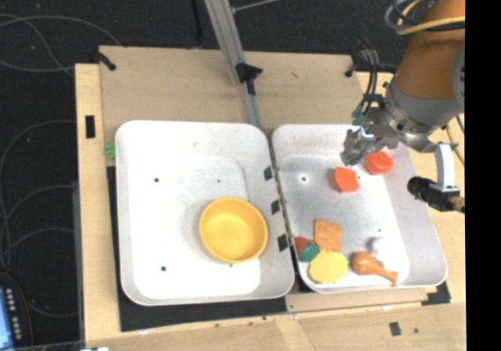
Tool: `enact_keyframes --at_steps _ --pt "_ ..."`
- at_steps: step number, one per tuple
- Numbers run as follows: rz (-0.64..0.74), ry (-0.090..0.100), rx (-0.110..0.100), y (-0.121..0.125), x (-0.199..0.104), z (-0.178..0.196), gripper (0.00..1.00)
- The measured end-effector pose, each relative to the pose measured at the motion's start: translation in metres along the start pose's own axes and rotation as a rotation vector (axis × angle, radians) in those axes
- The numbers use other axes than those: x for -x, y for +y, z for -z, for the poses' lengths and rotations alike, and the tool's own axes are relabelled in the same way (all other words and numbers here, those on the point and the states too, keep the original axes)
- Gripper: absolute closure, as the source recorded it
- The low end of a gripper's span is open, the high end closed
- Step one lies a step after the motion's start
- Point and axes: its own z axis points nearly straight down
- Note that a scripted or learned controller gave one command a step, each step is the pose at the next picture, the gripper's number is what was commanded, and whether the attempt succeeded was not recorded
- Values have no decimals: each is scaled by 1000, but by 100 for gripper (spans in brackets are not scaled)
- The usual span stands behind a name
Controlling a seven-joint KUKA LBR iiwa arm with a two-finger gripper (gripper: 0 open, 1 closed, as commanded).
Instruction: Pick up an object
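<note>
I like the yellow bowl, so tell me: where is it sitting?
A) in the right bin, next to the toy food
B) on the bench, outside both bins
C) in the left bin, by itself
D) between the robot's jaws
C. The yellow bowl sits in the left bin with nothing else visible in it, while the toy food pieces lie in the right bin.

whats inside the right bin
In the right bin: an orange block, a red piece partly covered by the gripper, a tan slice, a yellow disc, a drumstick.
</note>
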Motion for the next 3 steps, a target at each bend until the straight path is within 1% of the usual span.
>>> enact_keyframes --at_steps 1,3 --pt "5 1 -1 7 -55 -3 100" --pt "7 3 -1 -5 -164 7 100"
